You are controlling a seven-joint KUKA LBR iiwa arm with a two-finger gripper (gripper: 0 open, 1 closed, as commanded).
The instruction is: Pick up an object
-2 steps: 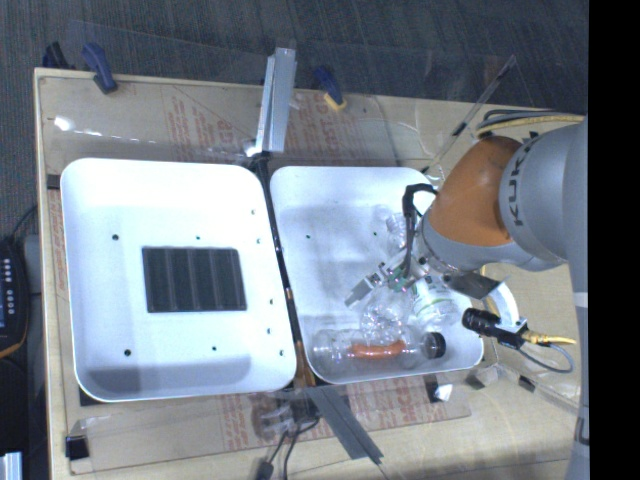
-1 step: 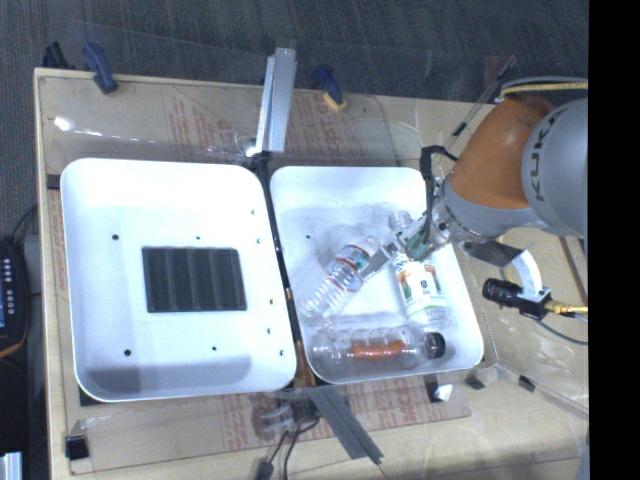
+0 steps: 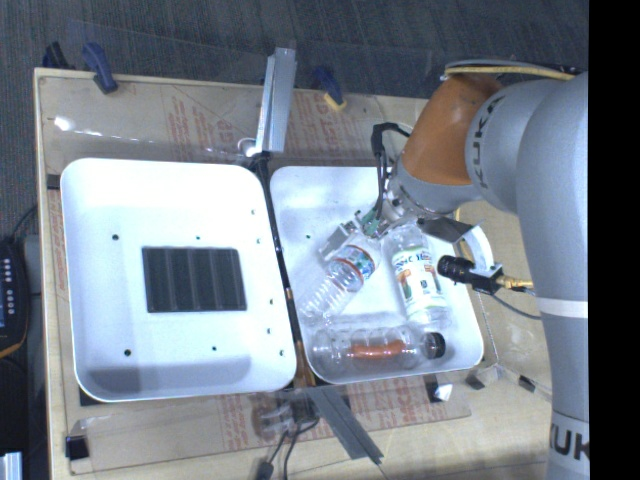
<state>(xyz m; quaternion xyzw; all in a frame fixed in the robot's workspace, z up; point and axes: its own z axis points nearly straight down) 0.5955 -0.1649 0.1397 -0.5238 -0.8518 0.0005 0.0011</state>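
Bottles, 3 clear ones, lie in right bin.

Arm reaches in from right, wrist bent down, gripper low.
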